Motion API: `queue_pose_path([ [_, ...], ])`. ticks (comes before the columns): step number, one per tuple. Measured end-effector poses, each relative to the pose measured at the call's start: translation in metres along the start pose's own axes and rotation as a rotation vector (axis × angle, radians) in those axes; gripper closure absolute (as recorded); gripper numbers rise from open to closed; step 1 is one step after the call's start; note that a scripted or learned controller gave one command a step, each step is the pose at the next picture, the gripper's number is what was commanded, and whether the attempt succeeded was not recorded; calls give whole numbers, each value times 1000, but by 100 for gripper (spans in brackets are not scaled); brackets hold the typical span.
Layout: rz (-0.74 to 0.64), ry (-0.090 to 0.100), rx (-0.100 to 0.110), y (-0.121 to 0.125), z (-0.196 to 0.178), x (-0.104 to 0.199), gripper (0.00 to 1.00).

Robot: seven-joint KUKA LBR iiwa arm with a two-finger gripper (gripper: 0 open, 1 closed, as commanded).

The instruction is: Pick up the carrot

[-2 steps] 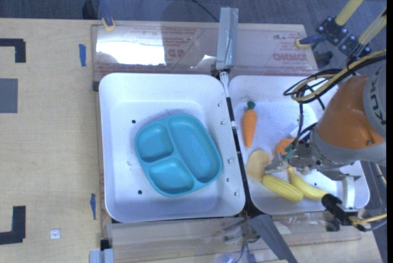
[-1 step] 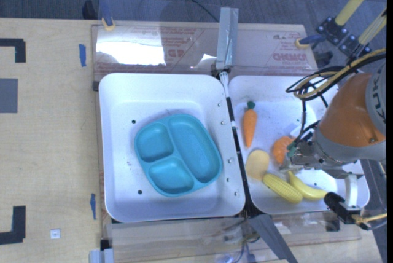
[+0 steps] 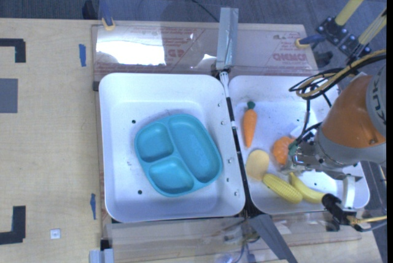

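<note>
The carrot (image 3: 249, 124) lies in the right bin (image 3: 276, 102), left of and farther off than my claw (image 3: 296, 157); I cannot tell my claw's state.

My wrist and gripper (image 3: 299, 156) hang over the right bin (image 3: 276, 99), low against the orange (image 3: 282, 149), so that fruit blocks me on my left. The carrot (image 3: 249, 123) lies near the divider wall (image 3: 228, 109), with bare white floor above it and to its right: open room for coming down. Below it the lemon (image 3: 258, 163), the corn (image 3: 282, 188) and the banana (image 3: 307, 190) crowd the near end. Black cables (image 3: 319, 80) loop over the far right corner. The left bin (image 3: 116, 133) holds a blue sectioned plate (image 3: 178, 154) mid-floor, with free margins around.
</note>
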State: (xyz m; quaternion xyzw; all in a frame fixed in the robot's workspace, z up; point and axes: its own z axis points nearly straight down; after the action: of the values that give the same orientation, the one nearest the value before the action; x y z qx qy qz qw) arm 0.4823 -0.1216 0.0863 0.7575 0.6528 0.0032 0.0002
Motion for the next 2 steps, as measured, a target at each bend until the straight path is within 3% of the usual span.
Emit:
queue_pose_path([
  [1, 43, -4, 3, 24, -124, 48, 100],
  [2, 24, -7, 9, 76, -113, 55, 100],
])
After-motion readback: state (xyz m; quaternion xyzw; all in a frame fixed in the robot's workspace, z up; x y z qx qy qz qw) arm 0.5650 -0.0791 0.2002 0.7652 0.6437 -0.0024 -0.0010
